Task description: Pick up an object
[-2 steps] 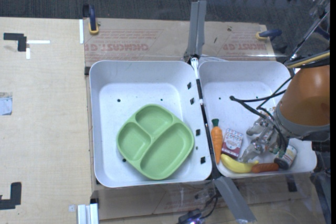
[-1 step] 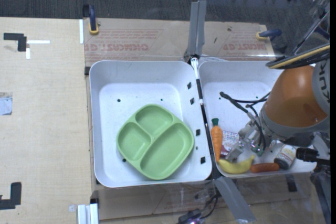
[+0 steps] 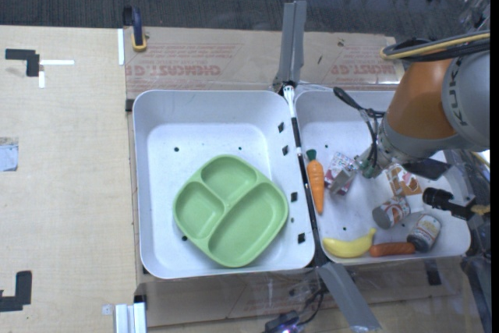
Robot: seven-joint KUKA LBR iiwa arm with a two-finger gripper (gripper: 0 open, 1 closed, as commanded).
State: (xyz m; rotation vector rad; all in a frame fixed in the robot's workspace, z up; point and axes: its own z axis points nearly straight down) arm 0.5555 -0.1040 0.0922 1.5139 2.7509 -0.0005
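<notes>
Counter [image 3: 62, 168] of pale board, bearing two shallow white bins side by side. Left bin [image 3: 156, 129] holding a green divided plate [image 3: 231, 210], three compartments, lying flat. Right bin [image 3: 327, 109] crowded with small goods.

Grey arm with orange band [image 3: 421, 101] reaching in from the right, wrist low over the right bin's middle. Pincer [image 3: 368, 164] down among the clutter; cannot tell whether apart or together, tips lost against dark hardware and packets.

Step in hand, by judgement: approach or descent toward a target, nothing seen lifted. Likeliest target the crinkled silvery packet [image 3: 341, 171] just beside the tips, left of them. Looks light, glossy, rumpled, with red print; probably slippery and prone to slide aside.

Next move calls for settling squarely over one item, closing, then rising straight up clear of neighbours.

Smaller items: carrot [image 3: 315, 182] along the bin's left wall, upright in view; banana [image 3: 348, 245] at the near edge; red-orange piece [image 3: 392, 249] beside it; small cans [image 3: 425, 230] and [image 3: 392, 211] to the right; printed pouch [image 3: 404, 181] near the wrist.
</notes>
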